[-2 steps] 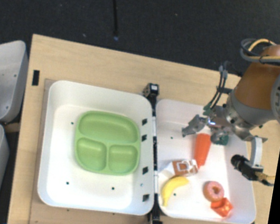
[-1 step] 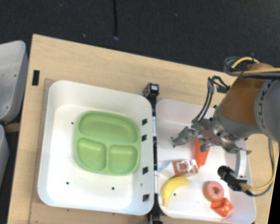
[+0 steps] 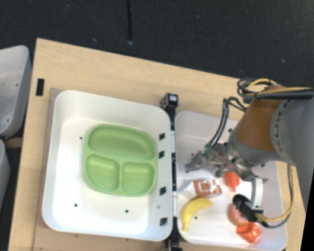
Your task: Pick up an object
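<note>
Inside the shallow white plastic right bin [image 3: 205, 124], the grey metal gripper [image 3: 204, 162] is hanging low near the middle. It is too blurry to tell how wide it is standing or whether it is gripping anything. The big grey arm with its orange band [image 3: 259, 125] is covering much of the bin's far right side. Just below the gripper, a small brown and white packet [image 3: 207, 188] is lying flat. A smooth, curved yellow banana [image 3: 195, 210] is lying near the bin's front left edge. Small red and orange toys [image 3: 248, 230] are crowding the front right corner, hard to make out.
</note>
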Tool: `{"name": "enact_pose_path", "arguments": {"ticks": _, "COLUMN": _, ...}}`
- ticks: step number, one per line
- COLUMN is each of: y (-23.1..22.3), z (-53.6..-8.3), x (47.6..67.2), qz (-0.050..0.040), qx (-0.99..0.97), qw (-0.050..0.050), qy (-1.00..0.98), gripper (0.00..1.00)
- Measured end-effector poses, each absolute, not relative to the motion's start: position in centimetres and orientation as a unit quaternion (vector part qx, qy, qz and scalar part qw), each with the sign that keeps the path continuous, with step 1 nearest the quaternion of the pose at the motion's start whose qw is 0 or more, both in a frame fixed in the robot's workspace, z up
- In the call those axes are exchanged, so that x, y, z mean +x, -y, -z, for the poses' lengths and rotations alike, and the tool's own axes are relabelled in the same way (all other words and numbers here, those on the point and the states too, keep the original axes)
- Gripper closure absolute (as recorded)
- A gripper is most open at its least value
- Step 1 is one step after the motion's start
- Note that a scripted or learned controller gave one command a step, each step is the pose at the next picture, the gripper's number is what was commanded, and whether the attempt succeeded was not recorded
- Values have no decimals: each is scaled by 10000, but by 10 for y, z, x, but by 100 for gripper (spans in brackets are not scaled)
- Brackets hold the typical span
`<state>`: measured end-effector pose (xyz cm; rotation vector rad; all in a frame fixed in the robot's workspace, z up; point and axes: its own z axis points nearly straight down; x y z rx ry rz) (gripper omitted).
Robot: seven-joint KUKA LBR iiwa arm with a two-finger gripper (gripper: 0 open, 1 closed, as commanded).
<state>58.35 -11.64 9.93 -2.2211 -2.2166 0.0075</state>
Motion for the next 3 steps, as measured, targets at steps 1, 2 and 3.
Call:
{"name": "enact_pose_path", "arguments": {"ticks": 1, "y": 117, "z": -113, "x": 586, "qz": 4, "qx": -7098, "qw": -3, "qy": 7044, "gripper": 100}}
{"name": "enact_pose_path", "arguments": {"ticks": 2, "y": 116, "z": -176, "x": 589, "qz": 17, "qx": -7058, "qw": -26, "qy": 7084, "gripper": 100}}
{"name": "enact_pose_path", "arguments": {"ticks": 3, "y": 117, "z": -205, "x": 590, "qz": 10, "qx": -7064, "qw": -17, "qy": 7079, "gripper": 100}}
